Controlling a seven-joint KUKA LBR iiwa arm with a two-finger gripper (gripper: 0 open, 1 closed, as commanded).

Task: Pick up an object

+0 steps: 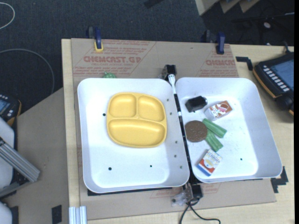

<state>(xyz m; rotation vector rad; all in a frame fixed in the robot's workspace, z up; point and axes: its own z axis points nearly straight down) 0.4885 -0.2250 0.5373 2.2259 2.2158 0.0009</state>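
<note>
The right bin (254,125) holds several small objects in its left half. A black block (195,103) lies near the back, with a red and white packet (218,110) just to its right. A brown round cookie (196,130) rests by the bin's left wall. Two green pieces (215,133) lie crossed beside the cookie. Toward the front lies a small red, white and orange carton (209,162). The left bin (93,167) carries a yellow divided plate (137,119) with three compartments.
Both bins sit on a brown board (140,55) clamped at the back by two blue clamps (97,37). An orange-edged pendant (280,76) lies off to the right. A cable (194,211) runs out at the front of the board.
</note>
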